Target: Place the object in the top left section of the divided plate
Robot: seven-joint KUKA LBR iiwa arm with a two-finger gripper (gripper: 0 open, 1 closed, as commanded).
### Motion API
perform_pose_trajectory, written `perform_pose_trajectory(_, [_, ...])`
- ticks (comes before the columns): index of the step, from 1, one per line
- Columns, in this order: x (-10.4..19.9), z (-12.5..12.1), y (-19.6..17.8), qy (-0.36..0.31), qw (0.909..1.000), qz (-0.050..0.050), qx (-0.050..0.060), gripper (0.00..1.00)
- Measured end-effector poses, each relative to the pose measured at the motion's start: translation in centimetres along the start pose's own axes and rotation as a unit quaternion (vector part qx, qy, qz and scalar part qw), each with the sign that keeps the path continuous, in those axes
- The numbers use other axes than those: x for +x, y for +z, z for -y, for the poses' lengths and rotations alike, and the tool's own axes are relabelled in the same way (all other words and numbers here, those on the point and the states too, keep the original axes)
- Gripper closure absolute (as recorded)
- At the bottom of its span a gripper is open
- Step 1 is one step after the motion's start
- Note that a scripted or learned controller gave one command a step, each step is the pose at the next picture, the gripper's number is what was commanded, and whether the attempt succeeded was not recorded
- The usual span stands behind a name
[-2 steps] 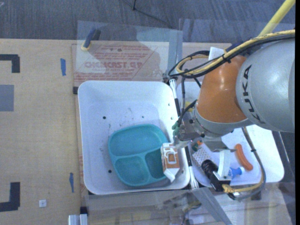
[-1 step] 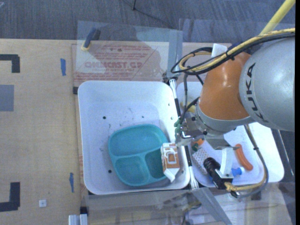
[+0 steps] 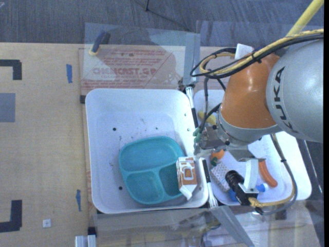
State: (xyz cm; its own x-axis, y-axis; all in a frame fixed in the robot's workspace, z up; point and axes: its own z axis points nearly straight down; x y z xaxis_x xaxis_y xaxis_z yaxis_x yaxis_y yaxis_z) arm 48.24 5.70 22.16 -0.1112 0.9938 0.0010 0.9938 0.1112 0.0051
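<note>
At right of frame: arm [image 3: 267, 94] bent over right bin [image 3: 300, 181] | pincer grip: can't tell | teal divided plate [image 3: 149, 171] in left bin [image 3: 103, 138]

The arm [image 3: 288, 91] is grey and rounded with black KUKA lettering, an orange band and yellow-black cables.

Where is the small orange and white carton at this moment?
The carton lies in the left bin, near its right wall, resting on the right edge of the teal divided plate.
</note>
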Motion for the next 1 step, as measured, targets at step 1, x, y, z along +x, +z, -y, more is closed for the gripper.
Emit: perform_pose_trajectory(1, [-0.22, -0.1, -0.97, 0.002, 1.0, 0.0, -0.001, 1.0])
